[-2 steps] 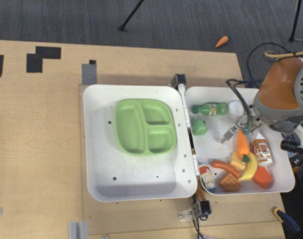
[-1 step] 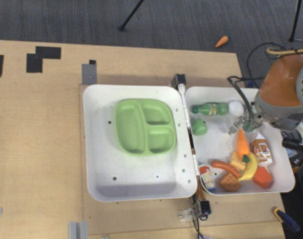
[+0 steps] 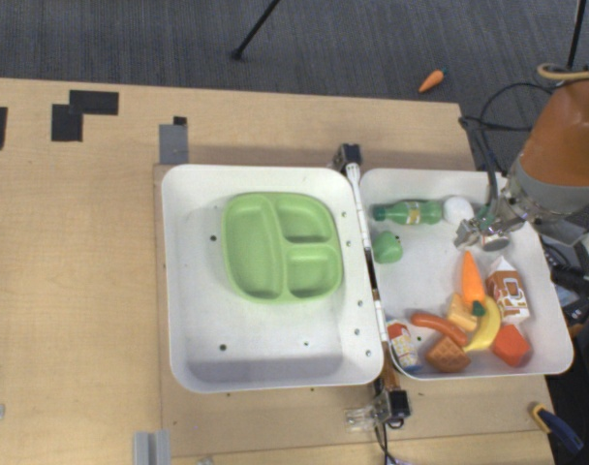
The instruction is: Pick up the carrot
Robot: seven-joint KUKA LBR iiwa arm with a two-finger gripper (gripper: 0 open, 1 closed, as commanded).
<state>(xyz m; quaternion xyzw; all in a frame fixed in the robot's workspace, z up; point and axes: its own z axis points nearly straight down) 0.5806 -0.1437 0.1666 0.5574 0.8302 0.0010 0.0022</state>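
The carrot is orange and lies pointing up-down in the right bin, near its middle right. Its lower end rests against a banana. My gripper hangs just above and slightly right of the carrot's upper tip, over the bin's right part. Nothing shows between it and the carrot. The grey arm with its orange band comes in from the upper right.
The right bin also holds a green bottle, a green lump, a brown carton, a red sausage and an orange block. A green divided plate sits in the left bin. A second small carrot lies on the floor beyond the bench.
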